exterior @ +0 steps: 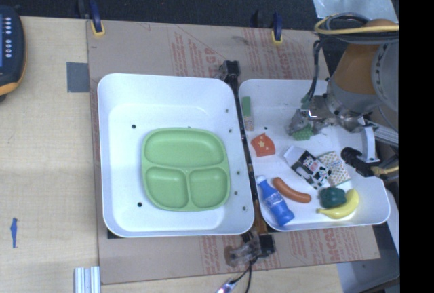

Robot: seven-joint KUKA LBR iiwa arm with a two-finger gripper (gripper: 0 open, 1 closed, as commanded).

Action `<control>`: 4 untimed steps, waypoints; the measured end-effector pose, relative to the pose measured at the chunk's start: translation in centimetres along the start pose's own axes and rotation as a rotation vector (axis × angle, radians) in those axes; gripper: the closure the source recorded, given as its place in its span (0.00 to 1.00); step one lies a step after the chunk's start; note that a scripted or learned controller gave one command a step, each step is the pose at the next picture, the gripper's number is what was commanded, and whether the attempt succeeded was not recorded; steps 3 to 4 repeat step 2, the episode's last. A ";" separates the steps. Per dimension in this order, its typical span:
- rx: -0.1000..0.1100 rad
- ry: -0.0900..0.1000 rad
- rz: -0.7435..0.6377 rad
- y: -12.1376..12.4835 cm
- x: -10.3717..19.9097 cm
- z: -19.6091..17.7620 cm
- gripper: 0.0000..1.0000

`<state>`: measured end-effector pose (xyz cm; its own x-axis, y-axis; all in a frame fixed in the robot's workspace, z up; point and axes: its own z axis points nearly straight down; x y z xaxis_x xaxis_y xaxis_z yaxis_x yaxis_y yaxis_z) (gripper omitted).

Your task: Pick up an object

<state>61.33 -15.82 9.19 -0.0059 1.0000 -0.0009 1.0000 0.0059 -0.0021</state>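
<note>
In the camera view, the gripper (303, 123) hangs low in the right bin (271, 91), beside its upper right stretch, touching or just over a small green object (304, 129). Whether it is open or closed cannot be told here. The other candidates lie nearer the bin's front: an orange wedge (263, 144), a hot dog (291, 190), a blue bottle (275, 201), a banana (342, 207) and a patterned card (316, 168). A clean pick probably calls for centring over one isolated piece, closing fully, then lifting straight. The left bin (115, 149) bears a green divided plate (184, 168).
</note>
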 end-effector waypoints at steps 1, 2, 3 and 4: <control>0.001 0.001 0.003 -6.6 -2.1 -5.6 1.00; -0.001 0.001 0.001 -0.9 1.5 -10.5 1.00; -0.001 0.001 0.001 -0.9 1.5 -10.5 1.00; -0.001 0.001 0.001 -0.9 1.5 -10.5 1.00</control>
